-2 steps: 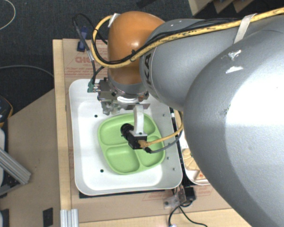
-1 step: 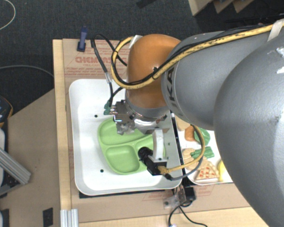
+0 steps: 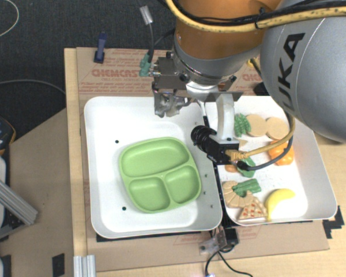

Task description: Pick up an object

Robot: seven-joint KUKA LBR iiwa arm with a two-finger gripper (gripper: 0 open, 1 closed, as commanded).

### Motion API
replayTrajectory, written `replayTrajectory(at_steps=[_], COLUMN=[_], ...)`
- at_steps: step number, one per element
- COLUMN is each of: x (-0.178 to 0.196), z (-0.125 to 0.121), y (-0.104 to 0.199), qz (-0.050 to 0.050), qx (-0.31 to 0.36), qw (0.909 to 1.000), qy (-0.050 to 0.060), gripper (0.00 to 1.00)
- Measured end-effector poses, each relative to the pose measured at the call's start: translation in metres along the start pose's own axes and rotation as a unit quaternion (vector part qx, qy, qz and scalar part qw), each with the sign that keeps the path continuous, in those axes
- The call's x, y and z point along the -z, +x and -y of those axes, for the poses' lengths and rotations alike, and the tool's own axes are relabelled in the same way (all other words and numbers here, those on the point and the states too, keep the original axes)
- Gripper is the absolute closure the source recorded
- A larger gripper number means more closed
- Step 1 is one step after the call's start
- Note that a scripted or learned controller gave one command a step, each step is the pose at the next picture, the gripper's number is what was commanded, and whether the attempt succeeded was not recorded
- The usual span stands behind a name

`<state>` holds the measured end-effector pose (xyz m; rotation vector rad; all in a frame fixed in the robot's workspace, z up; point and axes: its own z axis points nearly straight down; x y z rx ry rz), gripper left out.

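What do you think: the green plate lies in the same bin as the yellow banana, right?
No. The camera view shows the green plate in the left-hand bin and the yellow banana in the right-hand bin.

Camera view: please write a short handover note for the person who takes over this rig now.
Gripper, with no object seen in it, hangs over the far edge of the left white bin.
Green three-compartment plastic plate lies in that bin.
Yellow toy banana, toy pizza slice and round tan biscuits lie in the right white bin.
Done: nothing lifted.
Left: pick one object.
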<state>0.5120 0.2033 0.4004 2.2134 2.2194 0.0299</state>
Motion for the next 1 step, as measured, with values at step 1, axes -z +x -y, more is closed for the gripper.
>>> replayTrajectory(at_steps=[1], x=[-0.0404], z=[0.0353], y=[0.0219], qz=[0.005], qx=[0.000], qw=[0.9999], qy=[0.012], gripper=[1.00])
